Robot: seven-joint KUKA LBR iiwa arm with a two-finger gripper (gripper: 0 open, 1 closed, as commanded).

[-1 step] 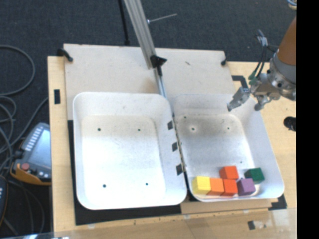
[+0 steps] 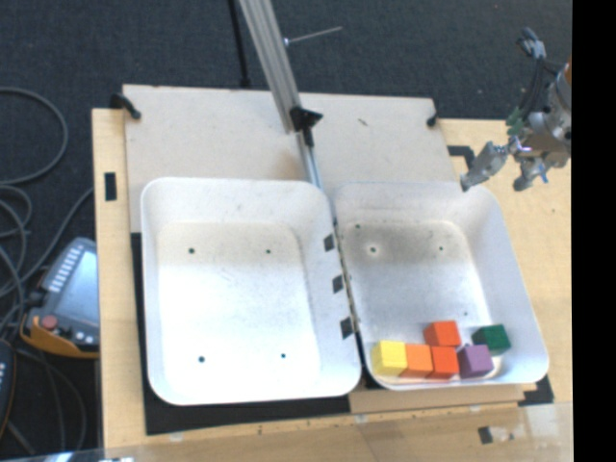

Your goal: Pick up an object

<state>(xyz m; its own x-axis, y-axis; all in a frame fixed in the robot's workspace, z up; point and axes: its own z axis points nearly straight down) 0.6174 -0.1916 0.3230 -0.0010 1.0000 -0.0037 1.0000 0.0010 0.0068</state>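
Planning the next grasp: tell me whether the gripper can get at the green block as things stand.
Probably yes. The green block lies uncovered in the right bin, slightly apart from the purple block, near the wall. The gripper hangs beyond the bin's far right corner.

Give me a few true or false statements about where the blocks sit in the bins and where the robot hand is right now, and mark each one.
1. The small coloured blocks lie in the right shallow white bin. True.
2. The yellow cube sits at the far edge of that bin. False: it lies at the near edge, at the left end of the cluster.
3. The dark green block is at the right end of the cluster. True.
4. The hand is down among the blocks. False: it is near the bin's far right corner, away from them.
5. The purple cube lies in the left shallow white bin. False: it lies with the other blocks.
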